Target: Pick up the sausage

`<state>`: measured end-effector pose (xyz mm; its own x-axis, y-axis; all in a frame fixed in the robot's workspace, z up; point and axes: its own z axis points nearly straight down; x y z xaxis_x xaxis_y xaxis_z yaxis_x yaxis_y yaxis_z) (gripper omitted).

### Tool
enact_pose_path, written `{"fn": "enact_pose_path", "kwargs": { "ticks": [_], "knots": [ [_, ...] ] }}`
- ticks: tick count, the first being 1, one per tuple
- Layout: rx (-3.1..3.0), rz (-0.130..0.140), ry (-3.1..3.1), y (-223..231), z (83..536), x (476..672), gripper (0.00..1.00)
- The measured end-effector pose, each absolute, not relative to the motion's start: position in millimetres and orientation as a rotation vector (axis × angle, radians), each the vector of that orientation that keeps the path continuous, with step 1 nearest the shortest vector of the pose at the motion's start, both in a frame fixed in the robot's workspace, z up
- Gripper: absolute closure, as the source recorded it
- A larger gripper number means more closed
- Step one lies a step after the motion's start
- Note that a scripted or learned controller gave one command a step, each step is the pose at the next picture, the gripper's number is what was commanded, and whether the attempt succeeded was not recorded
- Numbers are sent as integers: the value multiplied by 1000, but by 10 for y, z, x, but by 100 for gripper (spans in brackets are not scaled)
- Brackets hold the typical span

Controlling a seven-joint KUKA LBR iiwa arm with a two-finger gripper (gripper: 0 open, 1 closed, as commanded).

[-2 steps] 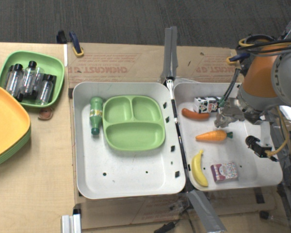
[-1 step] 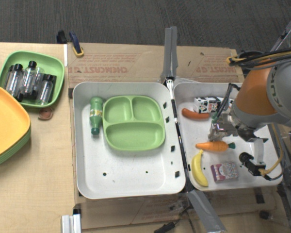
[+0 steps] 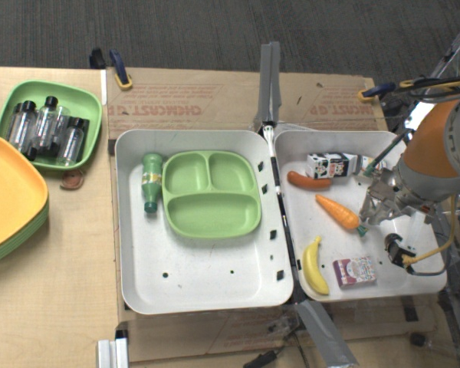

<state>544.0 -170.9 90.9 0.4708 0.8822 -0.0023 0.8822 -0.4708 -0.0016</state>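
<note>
Gripper (image 3: 366, 215) positioned low in the right bin (image 3: 422, 286), at the right end of the carrot (image 3: 338, 211); finger state not discernible from this angle. Mounted on the grey arm with orange band (image 3: 437, 148), entering from the right.

Sausage (image 3: 308, 180) located in the far left part of the right bin, lying roughly crosswise, just beside the small milk carton (image 3: 331, 165) on its far side. Apart from the gripper, with the carrot lying between.

Banana (image 3: 314, 267) at the near left of the same bin. Purple packet (image 3: 354, 271) just right of the banana.

Left bin (image 3: 138, 282) carrying a green divided plate (image 3: 211, 193), with a green bottle (image 3: 151, 181) lying just left of the plate.

Outside the bins, far left on the bench: green tray of dark bottles (image 3: 47, 125) and stacked orange plates (image 3: 8, 205).
</note>
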Motion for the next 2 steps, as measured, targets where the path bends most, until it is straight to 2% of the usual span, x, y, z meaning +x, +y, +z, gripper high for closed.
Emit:
{"fn": "enact_pose_path", "kwargs": {
  "ticks": [1,2],
  "knots": [
    [-2554,3,-1824,-1613,1086,4942,100],
    [-2475,3,-1931,-2113,905,4895,100]
  ]
}}
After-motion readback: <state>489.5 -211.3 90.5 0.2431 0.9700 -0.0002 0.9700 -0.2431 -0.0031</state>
